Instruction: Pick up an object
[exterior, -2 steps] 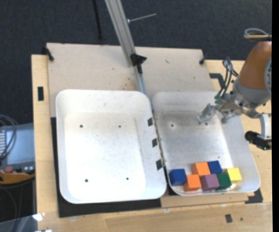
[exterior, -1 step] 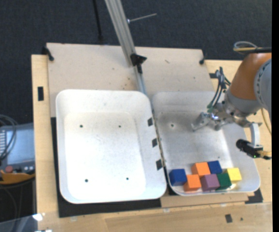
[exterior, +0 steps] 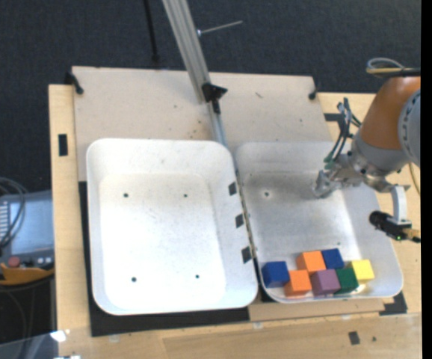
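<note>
Several small coloured blocks lie bunched at the near edge of the right bin (exterior: 291,200): a blue block (exterior: 275,272), two orange blocks (exterior: 312,260) (exterior: 299,280), a purple block (exterior: 325,280), a green block (exterior: 346,278), a yellow block (exterior: 362,269) and a dark blue block (exterior: 332,257). My gripper (exterior: 324,183) hangs over the far right part of that bin, well behind the blocks, pointing down at the bin floor. Nothing shows between its fingers.
The left bin (exterior: 164,223) sits beside the right one, with dark clips on the shared rim. A slanted aluminium post (exterior: 190,43) rises behind the bins. A pendant with cables (exterior: 22,234) lies off the bench's left side.
</note>
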Motion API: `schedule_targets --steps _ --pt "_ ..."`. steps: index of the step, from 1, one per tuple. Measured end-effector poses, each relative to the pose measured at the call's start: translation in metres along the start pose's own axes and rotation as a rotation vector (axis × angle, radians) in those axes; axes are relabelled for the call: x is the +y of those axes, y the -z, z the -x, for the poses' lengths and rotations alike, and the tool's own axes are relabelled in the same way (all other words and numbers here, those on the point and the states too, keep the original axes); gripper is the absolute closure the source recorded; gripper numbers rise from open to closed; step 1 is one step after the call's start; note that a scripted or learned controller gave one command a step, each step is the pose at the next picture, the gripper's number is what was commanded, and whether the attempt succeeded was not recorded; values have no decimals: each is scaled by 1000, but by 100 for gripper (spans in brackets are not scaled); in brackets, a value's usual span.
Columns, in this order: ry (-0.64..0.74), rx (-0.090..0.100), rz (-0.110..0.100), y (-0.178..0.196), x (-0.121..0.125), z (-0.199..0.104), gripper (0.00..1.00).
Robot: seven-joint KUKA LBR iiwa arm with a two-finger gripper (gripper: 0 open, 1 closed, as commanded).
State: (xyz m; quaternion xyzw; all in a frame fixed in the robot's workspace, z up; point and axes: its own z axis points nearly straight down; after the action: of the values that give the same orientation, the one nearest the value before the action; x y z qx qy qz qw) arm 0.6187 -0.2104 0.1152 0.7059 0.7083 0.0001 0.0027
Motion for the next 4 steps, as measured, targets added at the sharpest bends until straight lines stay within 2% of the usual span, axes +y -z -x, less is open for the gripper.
schedule_targets --steps 1,2,3,4 --pt "2 2 3 45 6 -1 100" --pt "2 1 5 110 13 -1 100" --pt "7 2 1 121 14 0 100" --pt "3 4 -2 133 -1 -48 100"
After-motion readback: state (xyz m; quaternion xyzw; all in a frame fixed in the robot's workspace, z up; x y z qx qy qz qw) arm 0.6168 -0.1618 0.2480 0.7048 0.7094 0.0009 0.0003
